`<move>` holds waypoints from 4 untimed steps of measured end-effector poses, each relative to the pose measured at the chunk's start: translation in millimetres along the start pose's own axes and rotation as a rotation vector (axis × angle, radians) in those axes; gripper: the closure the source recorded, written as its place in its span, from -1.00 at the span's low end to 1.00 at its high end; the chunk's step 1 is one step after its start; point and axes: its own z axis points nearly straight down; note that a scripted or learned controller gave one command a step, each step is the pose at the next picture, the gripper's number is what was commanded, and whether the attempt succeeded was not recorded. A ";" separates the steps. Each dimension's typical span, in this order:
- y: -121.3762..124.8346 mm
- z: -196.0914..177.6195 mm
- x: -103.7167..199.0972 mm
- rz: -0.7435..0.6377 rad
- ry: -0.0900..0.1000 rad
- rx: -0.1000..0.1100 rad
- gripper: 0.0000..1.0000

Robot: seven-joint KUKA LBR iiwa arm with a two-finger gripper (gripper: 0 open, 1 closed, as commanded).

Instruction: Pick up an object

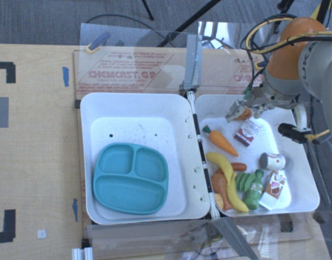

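Honestly, from the camera view you cannot tell how the gripper (243,110) stands; it hangs low at the far edge of the right bin (301,199), with something small and orange just at its tip, perhaps touching. Your likely risk is a closing that pinches nothing, or nudges the red-and-white packet (247,132) beside it. The carrot (220,140) lies near the divider; banana (228,180) and green pieces (247,183) crowd the near corner. Open room lies mid-bin only; the left bin (101,112) holds a teal tray (132,177).
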 end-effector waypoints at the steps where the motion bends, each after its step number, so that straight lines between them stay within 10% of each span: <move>1: 0.0 -8.9 -0.8 0.001 -0.001 0.000 1.00; 2: 6.7 -69.6 49.3 0.012 -0.002 -0.006 1.00; 3: 6.6 -69.4 49.2 0.012 -0.002 -0.006 -1.00; 4: -3.8 16.3 25.0 -0.045 -0.001 -0.004 -1.00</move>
